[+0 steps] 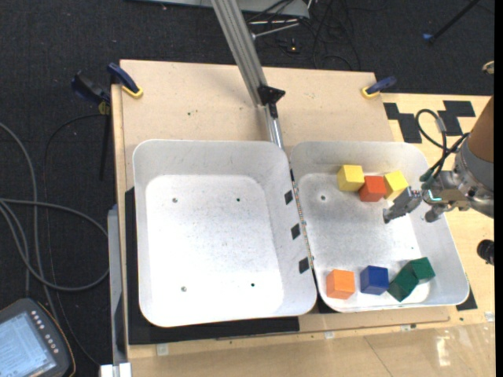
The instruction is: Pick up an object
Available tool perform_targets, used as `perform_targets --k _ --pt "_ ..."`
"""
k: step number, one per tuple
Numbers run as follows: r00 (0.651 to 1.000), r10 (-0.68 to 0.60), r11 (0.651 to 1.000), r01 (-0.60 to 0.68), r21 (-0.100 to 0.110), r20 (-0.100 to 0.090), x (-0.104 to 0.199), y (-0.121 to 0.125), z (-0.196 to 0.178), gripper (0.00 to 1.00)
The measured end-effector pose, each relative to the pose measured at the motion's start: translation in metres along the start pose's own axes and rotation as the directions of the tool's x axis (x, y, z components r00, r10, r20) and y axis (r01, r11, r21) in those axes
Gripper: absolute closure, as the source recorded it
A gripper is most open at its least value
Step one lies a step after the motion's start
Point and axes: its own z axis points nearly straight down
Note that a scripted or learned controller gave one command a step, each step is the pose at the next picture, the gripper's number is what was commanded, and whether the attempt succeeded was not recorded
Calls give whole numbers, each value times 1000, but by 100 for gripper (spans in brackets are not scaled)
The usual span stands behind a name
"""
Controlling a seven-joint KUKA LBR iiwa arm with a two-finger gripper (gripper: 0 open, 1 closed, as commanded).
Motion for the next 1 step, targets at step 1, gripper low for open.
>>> perform_targets --k 1 --pt "1000 1 1000 -1 -4 1 0 1 -2 0"
